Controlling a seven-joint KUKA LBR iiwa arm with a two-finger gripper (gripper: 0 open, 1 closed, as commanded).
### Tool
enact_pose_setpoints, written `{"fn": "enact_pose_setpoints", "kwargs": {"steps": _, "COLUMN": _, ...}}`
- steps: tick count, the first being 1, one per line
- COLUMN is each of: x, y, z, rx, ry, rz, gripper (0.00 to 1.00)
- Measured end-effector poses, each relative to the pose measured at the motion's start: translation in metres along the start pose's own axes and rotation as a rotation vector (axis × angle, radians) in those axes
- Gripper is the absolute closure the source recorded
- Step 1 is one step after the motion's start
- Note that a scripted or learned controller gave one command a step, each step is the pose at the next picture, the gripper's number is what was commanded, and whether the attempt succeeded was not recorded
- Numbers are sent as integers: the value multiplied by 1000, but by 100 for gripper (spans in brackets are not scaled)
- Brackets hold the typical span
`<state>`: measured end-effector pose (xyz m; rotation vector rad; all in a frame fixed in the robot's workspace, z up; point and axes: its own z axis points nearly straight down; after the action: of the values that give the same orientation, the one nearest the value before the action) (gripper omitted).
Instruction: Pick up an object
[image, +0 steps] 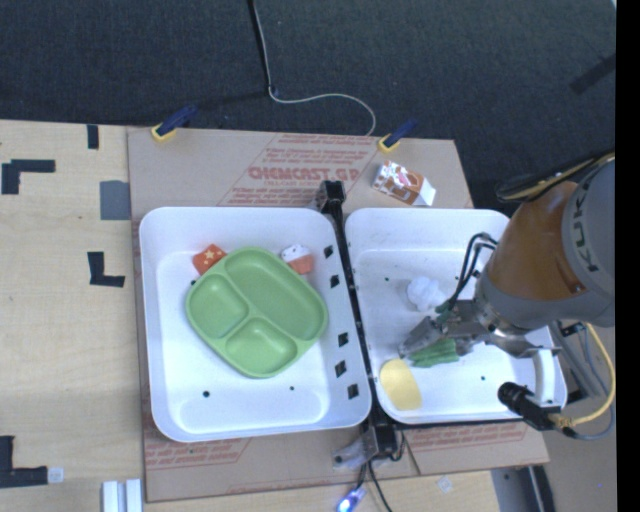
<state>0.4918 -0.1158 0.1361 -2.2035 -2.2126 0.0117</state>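
Note:
My gripper (428, 345) reaches into the right bin (400, 228) from the right, low over its floor. A green object (440, 353) lies right at the fingers, touching or just under them; I cannot tell whether it sits between them. A yellow rounded object (400, 384) rests near the bin's front left corner, just below the gripper. A small white object (424, 293) lies above the gripper, toward the bin's middle.
The left bin (165, 330) holds a green divided plate (257, 311), an orange block (208, 258) and a small white and orange piece (297, 258). A small packet (404, 184) lies on the cardboard behind the right bin. A black divider (345, 290) runs between the bins.

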Motion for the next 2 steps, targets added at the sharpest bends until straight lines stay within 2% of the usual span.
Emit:
{"fn": "enact_pose_setpoints", "kwargs": {"steps": 1, "x": -4, "y": 4, "z": -16, "rx": -14, "ry": -7, "rz": 2, "gripper": 100}}
{"fn": "enact_pose_setpoints", "kwargs": {"steps": 2, "x": 81, "y": 5, "z": -90, "rx": -24, "ry": -5, "rz": -6, "gripper": 100}}
